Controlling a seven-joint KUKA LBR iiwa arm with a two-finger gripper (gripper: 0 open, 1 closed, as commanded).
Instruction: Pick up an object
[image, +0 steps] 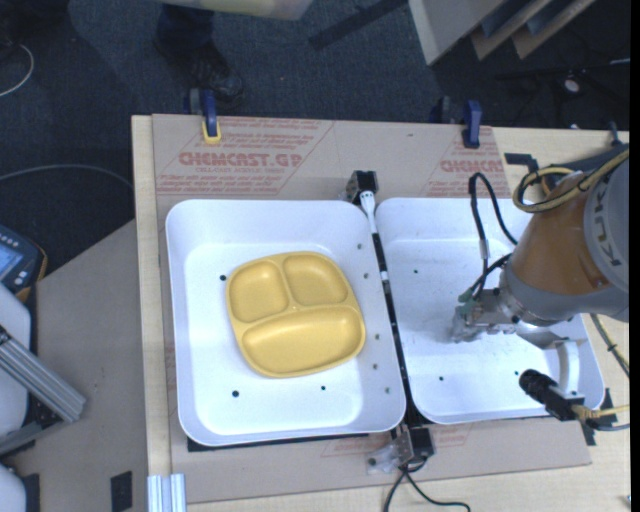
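Down in the right bin (440, 395), right of frame centre, the hand (472, 322) sits low over the white floor, and I cannot tell from this slanted view what state it is in. Nothing shows beneath it that I can make out. My target, the yellow divided plate (296, 313), lies flat in the middle of the left bin (190, 300), well apart from the hand, with its two small compartments toward the top of the frame and the large one toward the bottom. Behind the hand the arm's orange band (555, 250) fills the right edge. Both bins rest side by side on the counter (160, 160), two blue clamps (210, 110) at its upper edge.
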